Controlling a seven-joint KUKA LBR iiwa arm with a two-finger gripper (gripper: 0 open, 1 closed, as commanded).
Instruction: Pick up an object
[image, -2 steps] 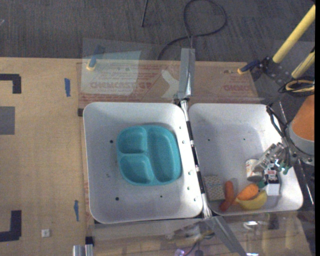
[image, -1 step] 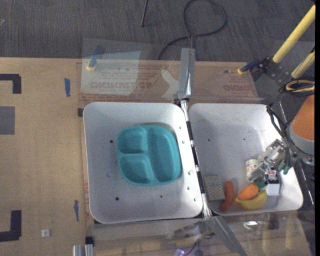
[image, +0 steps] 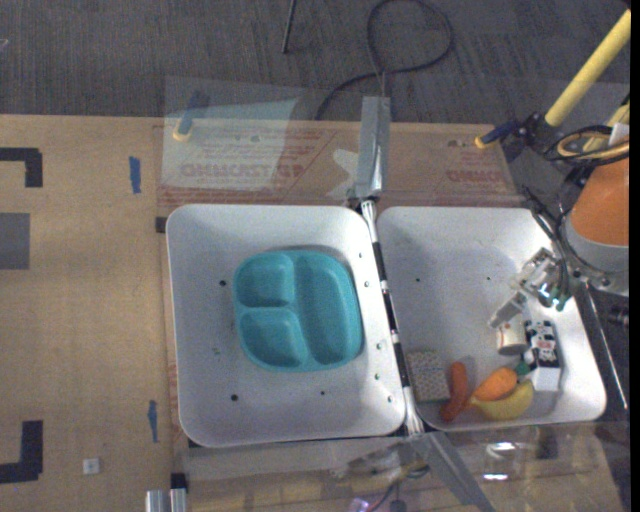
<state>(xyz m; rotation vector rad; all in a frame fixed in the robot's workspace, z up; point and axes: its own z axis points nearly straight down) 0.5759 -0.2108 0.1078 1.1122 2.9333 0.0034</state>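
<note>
The tabletop (image: 80, 330) is carrying two white bins side by side. The left bin (image: 200, 400) is holding a teal divided plate (image: 297, 309) near its middle: broad, stiff and shallow, probably slick plastic, so only its rim would offer a hold.

Over in the right bin (image: 440, 250) the small things are crowding the near edge. A yellow banana-like toy (image: 512, 402) is lying toward the near right corner with an orange carrot-like piece (image: 494, 383) resting on it; both look light, smooth and rounded, likely to roll unless pinched across the narrow middle. Just beside them a red sausage-shaped piece (image: 456, 390) is lying, slim enough to take across its width. A speckled flat pad (image: 427, 374) is sitting against the bin's left wall, hard to get under. A small black-and-white box (image: 543, 345) is standing by the right wall.

The gripper (image: 528, 290) is hanging over the right bin's right side, pointing down toward that box and the cluster, apart from them; I cannot tell how it is set.
</note>
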